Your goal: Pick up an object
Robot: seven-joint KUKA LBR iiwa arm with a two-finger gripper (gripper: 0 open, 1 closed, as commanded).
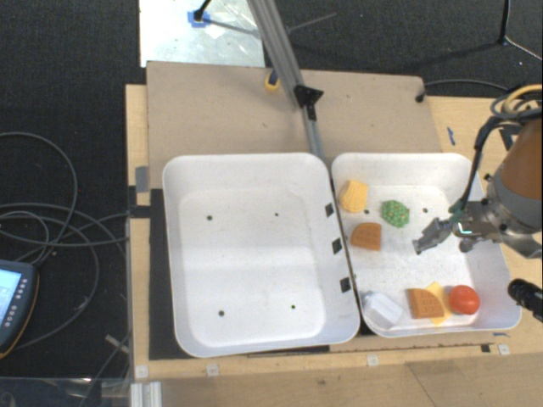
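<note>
The right bin (407, 170) holds several small objects: a yellow block (354, 197), a green bumpy piece (394, 213), an orange-brown piece (366, 236), a white object (382, 309), a brown waffle-like piece (423, 303) on a yellow slice, and a red ball (463, 299). My gripper (430, 237) hangs over the middle of this bin, right of the orange-brown piece and below the green one. Its grey fingers point left and nothing shows between them.
The left bin (246, 172) lies beside the right one, joined by black clips along the shared edge. A grey pole (284, 53) slants down from the top to the bins' junction. Cables lie on the floor at left.
</note>
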